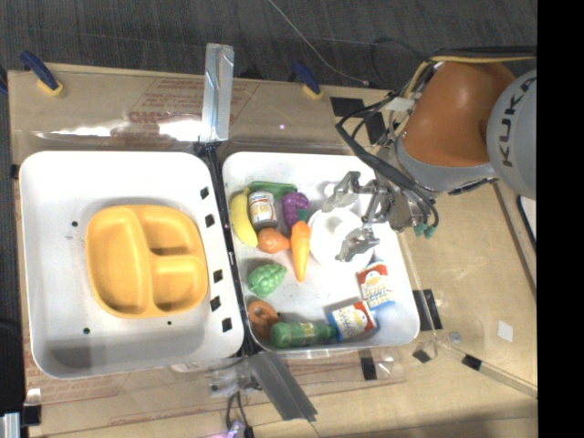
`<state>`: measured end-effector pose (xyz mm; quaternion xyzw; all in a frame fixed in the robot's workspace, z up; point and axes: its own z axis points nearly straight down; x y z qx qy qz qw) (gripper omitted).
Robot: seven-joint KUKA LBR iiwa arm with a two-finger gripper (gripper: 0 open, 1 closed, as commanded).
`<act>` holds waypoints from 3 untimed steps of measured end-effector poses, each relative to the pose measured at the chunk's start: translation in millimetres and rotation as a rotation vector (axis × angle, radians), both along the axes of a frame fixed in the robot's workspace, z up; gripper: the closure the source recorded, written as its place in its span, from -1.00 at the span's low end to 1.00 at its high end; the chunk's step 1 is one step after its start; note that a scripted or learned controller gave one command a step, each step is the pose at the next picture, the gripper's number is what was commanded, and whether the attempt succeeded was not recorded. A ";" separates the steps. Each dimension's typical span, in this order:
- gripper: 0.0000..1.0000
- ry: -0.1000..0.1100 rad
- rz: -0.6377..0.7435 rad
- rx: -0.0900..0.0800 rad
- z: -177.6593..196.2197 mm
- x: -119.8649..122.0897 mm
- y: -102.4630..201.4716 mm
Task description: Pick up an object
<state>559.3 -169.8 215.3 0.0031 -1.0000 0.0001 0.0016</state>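
The right bin (401,322) holds many toy foods. Among them are a banana (242,220), a small jar (263,210), purple grapes (294,206), a carrot (300,249) and a white round object (325,234). My gripper (347,219) hangs over the bin's right half, its two metal fingers (341,190) spread apart, open. The white round object lies just left of the fingers, and I see nothing gripped between them. The orange-banded wrist (452,117) rises to the upper right.
Also in the right bin are a green leafy piece (266,278), an orange fruit (272,241), a green bottle (301,334), a small carton (375,286) and a labelled can (351,319). The left bin (46,190) carries a yellow divided plate (151,258).
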 end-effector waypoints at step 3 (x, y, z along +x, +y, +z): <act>1.00 0.006 -0.295 0.000 -118.5 4.5 68.9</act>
